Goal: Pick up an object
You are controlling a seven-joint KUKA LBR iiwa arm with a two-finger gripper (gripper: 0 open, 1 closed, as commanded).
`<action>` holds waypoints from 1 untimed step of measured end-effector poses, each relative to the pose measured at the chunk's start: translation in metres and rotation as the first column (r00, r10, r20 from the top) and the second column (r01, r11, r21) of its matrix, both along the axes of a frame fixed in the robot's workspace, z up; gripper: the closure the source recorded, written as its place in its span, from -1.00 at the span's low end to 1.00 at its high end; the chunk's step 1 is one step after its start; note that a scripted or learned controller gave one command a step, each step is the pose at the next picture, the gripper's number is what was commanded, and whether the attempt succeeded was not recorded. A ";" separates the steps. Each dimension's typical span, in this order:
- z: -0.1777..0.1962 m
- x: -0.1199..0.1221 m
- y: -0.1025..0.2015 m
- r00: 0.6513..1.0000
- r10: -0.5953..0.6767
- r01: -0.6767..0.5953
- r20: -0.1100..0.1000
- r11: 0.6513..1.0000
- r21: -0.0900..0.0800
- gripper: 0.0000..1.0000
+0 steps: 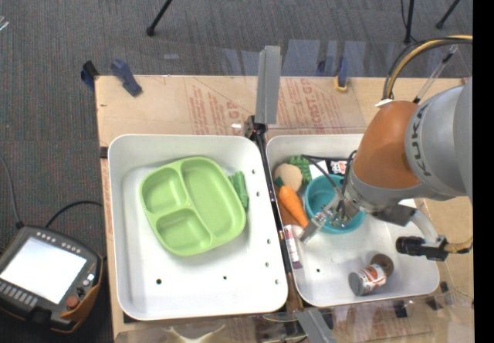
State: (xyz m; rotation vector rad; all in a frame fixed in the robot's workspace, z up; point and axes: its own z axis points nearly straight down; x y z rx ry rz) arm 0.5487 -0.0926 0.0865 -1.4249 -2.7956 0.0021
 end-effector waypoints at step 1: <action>0.000 0.061 0.007 0.993 -0.117 0.117 0.002 0.993 0.000 -1.00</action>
